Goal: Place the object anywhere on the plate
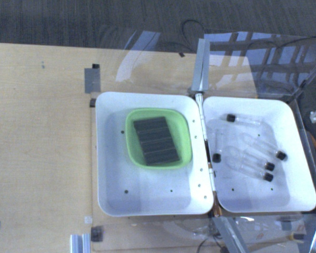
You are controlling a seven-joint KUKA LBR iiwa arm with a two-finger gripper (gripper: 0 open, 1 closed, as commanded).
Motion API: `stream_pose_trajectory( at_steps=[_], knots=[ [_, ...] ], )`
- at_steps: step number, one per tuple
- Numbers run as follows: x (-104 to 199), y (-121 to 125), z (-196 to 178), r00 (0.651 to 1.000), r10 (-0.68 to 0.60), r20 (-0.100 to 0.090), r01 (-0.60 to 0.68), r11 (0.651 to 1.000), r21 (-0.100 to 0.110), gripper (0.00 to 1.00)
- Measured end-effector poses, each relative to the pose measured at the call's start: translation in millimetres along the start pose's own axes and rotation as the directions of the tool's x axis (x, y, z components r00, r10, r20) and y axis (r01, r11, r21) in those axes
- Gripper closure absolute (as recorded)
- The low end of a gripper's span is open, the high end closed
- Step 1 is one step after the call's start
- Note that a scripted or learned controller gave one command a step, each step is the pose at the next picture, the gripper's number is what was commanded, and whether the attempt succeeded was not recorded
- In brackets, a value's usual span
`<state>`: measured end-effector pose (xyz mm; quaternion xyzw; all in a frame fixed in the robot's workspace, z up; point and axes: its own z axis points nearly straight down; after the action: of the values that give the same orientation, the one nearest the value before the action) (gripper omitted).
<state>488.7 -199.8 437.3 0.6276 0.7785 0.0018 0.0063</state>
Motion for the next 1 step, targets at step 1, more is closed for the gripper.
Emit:
stream_pose_trajectory(
  at_steps=[1],
  knots=[
    [-5.8,-1.4,0.0,0.950,-0.312,-0.001,0.312,0.950,0.000,0.00]
  ],
)
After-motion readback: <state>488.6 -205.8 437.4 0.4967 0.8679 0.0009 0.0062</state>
